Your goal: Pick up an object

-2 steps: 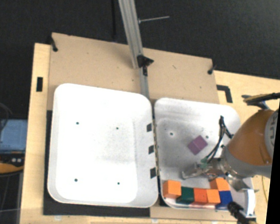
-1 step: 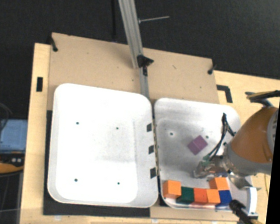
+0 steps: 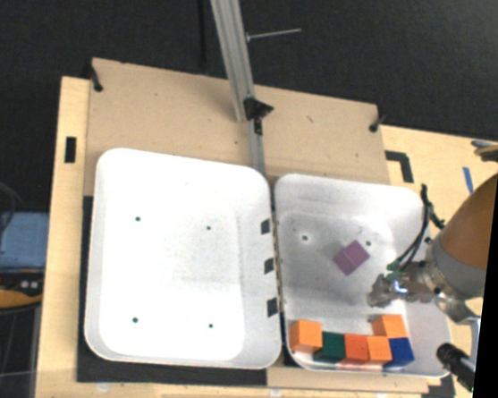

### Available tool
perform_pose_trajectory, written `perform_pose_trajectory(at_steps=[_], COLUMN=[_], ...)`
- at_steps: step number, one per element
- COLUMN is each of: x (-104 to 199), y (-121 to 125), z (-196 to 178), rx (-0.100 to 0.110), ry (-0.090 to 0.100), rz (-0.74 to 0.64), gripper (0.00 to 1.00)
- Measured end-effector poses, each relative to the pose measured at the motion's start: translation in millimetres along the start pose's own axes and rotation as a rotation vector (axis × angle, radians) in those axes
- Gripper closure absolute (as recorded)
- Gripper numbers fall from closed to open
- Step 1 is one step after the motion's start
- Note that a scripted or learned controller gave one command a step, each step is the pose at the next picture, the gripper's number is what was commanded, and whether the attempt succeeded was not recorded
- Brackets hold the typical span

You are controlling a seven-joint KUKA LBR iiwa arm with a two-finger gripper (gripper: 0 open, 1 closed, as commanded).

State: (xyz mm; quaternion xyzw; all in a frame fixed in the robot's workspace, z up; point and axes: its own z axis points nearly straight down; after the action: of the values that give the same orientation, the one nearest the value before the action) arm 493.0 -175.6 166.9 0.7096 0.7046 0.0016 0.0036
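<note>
Right bin (image 3: 339,200): purple block (image 3: 351,257) loose mid-floor; orange, green, blue blocks (image 3: 353,345) along near wall. Gripper (image 3: 388,287) beside purple block; jaws' state indeterminable. Pick apparently not yet done.

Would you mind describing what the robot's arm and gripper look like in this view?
The arm enters from the right: a rounded orange band above a grey wrist. A dark cable curves along its left side. The gripper is a small grey metallic assembly.

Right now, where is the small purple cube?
The small purple cube lies alone mid-floor in the right white bin, apart from the row of coloured blocks along its near edge.
</note>
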Motion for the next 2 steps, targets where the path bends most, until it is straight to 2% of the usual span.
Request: perform_pose_trajectory(at_steps=[1, 2], x=[-5.9, -6.6], y=[0.2, 1.6], z=[-63.3, -83.7], rx=[-0.002, 0.003], ry=[0.0, 0.002], rz=[-0.011, -0.013], gripper=[1.0, 1.0])
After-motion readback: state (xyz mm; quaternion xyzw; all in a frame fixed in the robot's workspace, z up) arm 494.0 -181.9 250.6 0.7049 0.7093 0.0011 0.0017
